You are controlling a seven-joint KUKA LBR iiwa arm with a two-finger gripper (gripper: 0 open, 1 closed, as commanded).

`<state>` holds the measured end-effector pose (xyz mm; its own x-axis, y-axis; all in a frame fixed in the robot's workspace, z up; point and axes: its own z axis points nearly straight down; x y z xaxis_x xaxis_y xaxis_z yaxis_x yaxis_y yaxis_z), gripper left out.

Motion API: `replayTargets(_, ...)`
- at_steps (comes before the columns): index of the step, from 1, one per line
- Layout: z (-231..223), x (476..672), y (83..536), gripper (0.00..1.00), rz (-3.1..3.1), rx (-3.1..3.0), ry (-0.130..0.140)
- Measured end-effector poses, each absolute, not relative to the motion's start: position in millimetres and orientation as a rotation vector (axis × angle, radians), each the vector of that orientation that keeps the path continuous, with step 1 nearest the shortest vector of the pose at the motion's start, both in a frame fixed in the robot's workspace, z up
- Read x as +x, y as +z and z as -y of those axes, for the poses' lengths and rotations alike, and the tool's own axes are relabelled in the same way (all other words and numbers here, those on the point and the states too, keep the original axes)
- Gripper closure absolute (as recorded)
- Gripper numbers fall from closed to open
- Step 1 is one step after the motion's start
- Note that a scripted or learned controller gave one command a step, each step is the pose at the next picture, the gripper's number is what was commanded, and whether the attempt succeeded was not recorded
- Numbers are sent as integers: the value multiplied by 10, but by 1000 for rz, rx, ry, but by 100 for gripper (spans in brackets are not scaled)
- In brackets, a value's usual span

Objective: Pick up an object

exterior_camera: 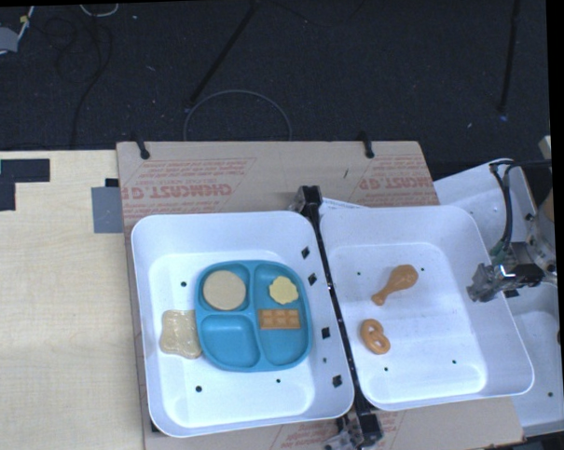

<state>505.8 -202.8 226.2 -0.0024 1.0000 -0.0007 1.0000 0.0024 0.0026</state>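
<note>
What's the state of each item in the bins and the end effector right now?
drumstick: lying in right bin, free
pretzel: lying flat in right bin, free
blue tray: flat in left bin, three compartments filled
beige toast piece: beside tray's left edge
end effector: at right bin's right rim, holding nothing

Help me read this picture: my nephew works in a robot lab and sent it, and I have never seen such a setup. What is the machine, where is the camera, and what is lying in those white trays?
The camera is fixed above the bench, looking down at a slant. At the right edge is the robot arm's gripper, a metal two-finger hand at the right rim of the right bin; I see nothing held in it.

That bin holds a toy chicken drumstick and a toy pretzel, lying apart.

The left bin holds a blue divided plate with a round tan disc, a small yellow piece and an orange waffle-like square in separate compartments. A pale bread-like slice lies beside the plate's left edge.
</note>
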Motion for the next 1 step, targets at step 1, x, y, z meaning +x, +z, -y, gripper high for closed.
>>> replayTargets(1, 2131, 5103, 2758, 100, -2220, 2218, 1)
